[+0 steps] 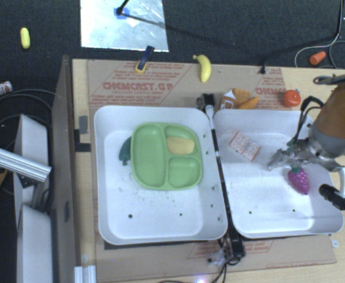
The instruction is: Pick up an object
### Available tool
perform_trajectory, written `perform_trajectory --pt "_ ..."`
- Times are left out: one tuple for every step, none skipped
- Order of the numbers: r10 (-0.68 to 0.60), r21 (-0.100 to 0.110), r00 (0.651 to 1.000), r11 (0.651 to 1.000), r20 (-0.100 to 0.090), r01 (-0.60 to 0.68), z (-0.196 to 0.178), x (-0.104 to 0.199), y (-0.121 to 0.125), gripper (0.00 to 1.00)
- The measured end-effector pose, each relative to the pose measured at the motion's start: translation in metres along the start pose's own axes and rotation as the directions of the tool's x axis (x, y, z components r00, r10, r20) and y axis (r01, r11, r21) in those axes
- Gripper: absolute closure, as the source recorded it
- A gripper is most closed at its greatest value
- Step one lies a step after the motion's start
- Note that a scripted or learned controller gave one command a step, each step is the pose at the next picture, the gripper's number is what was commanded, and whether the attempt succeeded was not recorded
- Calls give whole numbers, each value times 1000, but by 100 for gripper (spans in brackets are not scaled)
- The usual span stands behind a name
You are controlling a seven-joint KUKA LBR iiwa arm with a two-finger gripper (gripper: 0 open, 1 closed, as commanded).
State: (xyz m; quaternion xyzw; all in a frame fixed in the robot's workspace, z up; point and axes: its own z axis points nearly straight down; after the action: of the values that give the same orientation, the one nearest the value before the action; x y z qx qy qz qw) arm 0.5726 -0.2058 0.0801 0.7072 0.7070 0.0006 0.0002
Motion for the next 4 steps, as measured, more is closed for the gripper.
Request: perform_trajectory --pt "0 2 1000 1000 1 0 -28 0 -38 0" --pt "-5 -4 1000 1000 2 5 -63 5 -21 0" --pt "-1 2 1000 1000 1 1 -28 -1 -30 0" --pt "-6 -5 1000 1000 3 6 -60 0 7 0"
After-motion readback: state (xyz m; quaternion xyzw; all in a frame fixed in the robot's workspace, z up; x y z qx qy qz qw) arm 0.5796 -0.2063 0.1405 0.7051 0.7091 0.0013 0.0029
